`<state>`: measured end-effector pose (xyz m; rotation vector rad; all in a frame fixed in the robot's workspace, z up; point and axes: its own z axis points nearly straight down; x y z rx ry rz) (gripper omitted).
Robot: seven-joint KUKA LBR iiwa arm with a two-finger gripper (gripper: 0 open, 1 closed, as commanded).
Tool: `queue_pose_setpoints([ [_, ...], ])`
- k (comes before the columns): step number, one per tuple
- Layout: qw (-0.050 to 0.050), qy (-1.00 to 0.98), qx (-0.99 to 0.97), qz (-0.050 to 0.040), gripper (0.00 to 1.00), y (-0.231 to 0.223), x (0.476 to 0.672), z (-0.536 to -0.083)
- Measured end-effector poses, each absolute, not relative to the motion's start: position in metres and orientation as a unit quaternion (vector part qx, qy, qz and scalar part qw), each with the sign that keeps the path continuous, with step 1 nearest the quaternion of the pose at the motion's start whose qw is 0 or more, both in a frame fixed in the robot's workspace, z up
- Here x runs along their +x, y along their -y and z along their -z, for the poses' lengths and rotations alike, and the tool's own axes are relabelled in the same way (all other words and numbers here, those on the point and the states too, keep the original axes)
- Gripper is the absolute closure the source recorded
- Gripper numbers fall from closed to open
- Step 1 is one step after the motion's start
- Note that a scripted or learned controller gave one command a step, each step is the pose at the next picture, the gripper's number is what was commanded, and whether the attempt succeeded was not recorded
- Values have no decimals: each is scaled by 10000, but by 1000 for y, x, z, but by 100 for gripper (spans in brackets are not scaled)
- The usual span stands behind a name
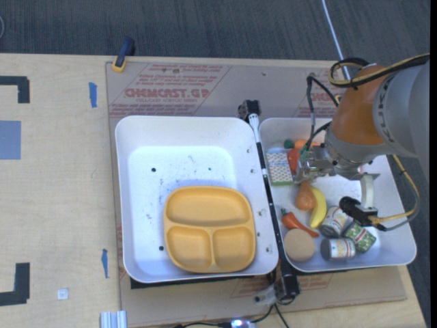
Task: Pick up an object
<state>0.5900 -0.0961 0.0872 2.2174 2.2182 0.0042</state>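
The right bin (403, 246) holds a jumble of toy food and cans. My gripper (305, 174) hangs low over the bin's left part, beside a green and white box (278, 167) and an orange carrot-like piece (293, 158). Just below it lie an orange fruit (304, 197), a yellow banana (318, 208) and a small carrot (295, 221). A tan round ball (299, 244) sits at the front. Three small cans (347, 236) cluster at the front right. The wrist hides the fingertips.
The left bin (130, 183) holds a yellow divided plate (209, 229) in its front half. A black clamp (250, 108) sits at the top of the wall between the bins. Cables (389, 214) trail from the arm over the right bin.
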Motion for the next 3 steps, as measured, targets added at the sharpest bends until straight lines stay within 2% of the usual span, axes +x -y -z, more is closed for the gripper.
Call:
queue_pose_setpoints([
  [1,4,-7077,7065,-13,100,6,617,-186],
  [2,-10,-7067,7075,4,100,7,523,-185],
  [3,-11,-7073,7069,2,100,-36,483,-185],
])
